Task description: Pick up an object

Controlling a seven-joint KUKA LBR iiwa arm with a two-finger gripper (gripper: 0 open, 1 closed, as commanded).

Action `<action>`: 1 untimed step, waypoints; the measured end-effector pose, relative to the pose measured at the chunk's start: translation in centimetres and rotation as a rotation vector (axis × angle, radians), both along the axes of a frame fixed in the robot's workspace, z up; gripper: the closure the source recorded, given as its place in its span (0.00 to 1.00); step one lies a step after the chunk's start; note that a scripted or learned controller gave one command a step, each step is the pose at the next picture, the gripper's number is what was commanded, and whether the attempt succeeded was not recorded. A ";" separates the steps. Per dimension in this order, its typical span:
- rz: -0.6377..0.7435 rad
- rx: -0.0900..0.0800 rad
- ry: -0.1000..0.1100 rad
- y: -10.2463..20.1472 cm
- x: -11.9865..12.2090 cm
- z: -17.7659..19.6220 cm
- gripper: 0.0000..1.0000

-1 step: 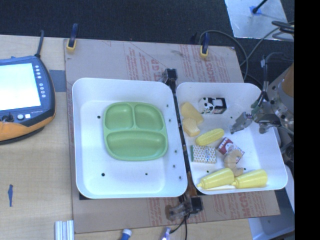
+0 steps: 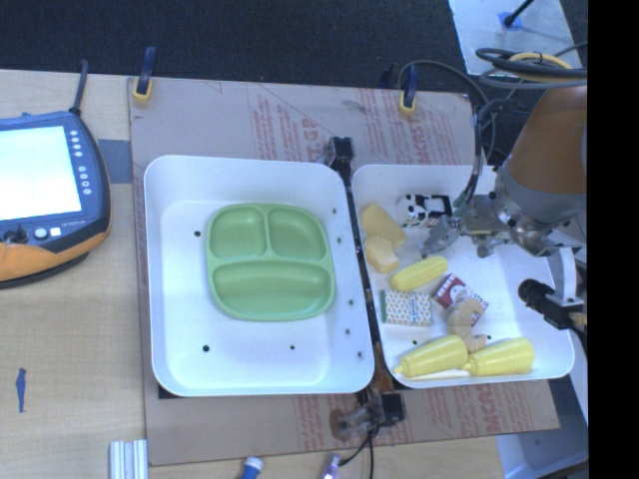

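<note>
From my remote view, the gripper (image 2: 446, 232) is too blurred to resolve, and the arm (image 2: 544, 158) hides the right bin's (image 2: 384, 183) far corner.

left bin (image 2: 180, 367): open floor along its edges, green divided plate (image 2: 270, 261) takes the middle | right bin (image 2: 384, 183): crowded with corn cobs (image 2: 467, 355), yellow blocks (image 2: 380, 236), small packets (image 2: 407, 308); bare patch at its right side | above right bin: arm (image 2: 544, 158) and cables (image 2: 439, 73) block entry | desk (image 2: 60, 367) front-left open
</note>
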State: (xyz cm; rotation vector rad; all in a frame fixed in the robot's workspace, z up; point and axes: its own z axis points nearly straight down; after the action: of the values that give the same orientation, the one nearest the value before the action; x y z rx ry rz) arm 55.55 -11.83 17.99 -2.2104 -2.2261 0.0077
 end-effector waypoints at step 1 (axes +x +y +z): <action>-0.003 -0.002 -0.001 -4.2 3.7 -6.0 0.00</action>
State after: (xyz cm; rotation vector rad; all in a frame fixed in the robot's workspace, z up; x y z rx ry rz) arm 59.26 -16.03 11.96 -2.2151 -2.2249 0.0089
